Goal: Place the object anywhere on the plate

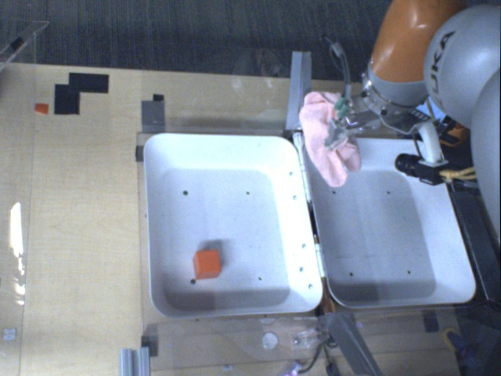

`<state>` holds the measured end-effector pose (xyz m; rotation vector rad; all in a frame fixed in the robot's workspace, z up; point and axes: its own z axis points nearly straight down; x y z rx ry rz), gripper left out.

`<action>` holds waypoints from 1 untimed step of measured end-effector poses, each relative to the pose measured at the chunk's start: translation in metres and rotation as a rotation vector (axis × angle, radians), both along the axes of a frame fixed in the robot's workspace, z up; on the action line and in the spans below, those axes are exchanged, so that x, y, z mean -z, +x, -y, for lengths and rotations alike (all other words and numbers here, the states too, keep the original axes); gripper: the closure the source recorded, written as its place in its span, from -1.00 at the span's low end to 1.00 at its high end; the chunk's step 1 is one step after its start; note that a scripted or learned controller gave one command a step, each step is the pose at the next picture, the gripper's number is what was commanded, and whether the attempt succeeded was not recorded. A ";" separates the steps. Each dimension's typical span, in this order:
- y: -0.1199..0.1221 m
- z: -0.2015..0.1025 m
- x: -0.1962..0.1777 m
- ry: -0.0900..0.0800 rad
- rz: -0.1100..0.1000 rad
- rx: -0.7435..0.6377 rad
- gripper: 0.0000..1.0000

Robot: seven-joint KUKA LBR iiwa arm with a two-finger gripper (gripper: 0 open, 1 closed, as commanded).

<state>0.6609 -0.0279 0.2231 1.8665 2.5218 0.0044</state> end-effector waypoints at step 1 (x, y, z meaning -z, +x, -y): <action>-0.030 -0.038 0.011 -0.001 -0.002 -0.403 1.00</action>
